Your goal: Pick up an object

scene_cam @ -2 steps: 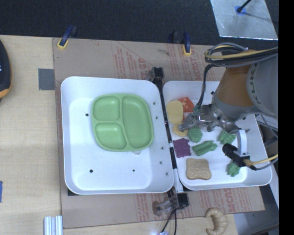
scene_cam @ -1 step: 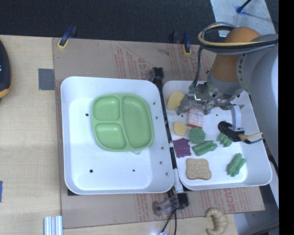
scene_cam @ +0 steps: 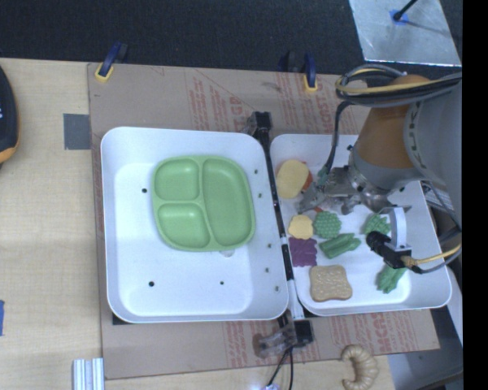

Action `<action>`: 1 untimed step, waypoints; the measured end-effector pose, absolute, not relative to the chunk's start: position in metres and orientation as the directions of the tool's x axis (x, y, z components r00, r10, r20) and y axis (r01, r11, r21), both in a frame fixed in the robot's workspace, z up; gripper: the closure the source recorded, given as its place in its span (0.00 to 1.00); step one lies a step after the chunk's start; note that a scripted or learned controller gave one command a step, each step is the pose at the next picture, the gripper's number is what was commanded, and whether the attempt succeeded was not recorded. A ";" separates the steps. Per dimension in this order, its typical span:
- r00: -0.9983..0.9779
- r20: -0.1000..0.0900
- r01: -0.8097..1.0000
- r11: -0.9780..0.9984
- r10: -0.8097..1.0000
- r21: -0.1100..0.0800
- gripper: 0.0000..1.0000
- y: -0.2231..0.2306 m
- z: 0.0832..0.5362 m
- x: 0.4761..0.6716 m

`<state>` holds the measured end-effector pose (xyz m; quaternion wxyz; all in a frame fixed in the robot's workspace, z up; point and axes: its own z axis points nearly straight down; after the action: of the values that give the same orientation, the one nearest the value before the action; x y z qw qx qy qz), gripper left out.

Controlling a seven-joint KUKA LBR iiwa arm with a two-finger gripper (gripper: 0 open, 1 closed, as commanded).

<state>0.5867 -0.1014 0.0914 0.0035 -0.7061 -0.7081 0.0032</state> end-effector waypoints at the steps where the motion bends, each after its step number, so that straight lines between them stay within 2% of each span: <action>1: -0.006 -0.001 1.000 0.006 1.000 -0.001 0.00 -0.092 0.092 0.633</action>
<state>0.6331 -0.0922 0.0923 0.0003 -0.7049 -0.7093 0.0007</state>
